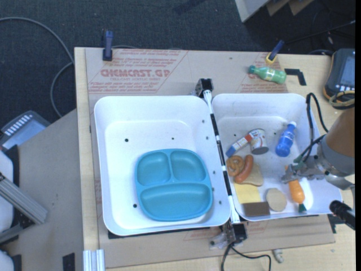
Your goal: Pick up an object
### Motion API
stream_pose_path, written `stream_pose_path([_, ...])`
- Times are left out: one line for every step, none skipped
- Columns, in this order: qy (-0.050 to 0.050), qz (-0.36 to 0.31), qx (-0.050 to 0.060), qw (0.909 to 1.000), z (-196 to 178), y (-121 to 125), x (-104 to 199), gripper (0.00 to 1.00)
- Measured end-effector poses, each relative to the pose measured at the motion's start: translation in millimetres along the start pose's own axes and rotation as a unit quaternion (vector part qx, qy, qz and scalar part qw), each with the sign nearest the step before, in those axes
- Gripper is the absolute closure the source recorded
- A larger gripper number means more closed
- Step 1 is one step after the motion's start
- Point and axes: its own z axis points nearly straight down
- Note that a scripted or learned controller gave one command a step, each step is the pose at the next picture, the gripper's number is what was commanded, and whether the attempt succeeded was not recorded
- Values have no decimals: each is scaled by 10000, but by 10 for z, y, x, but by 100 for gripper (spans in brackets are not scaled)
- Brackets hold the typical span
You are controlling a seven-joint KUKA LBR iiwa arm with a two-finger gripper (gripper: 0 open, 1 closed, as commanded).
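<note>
The right bin (265,101) holds several small items. A blue bottle (285,140) lies near the back right, with a small can (257,140) and a tube (237,146) to its left. A reddish sausage (243,170) and a pretzel-like ring (234,164) rest on a tan slice. In front of them are a yellow cheese slice (247,193), a round tan biscuit (276,199) and a brown block (256,209). An orange carrot (296,191) lies at the front right. My gripper (294,174) hangs just above the carrot's top end, low in the bin.
The left bin (113,117) carries a blue divided plate (172,183). A green bottle (268,73) lies on the bench behind the right bin. The arm (344,145) comes in over the right bin's right wall, with a black cable beside it.
</note>
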Motion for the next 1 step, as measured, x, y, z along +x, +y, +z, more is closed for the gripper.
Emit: stream_pose_path([0,-13,-6,10000,-784,513,716,100])
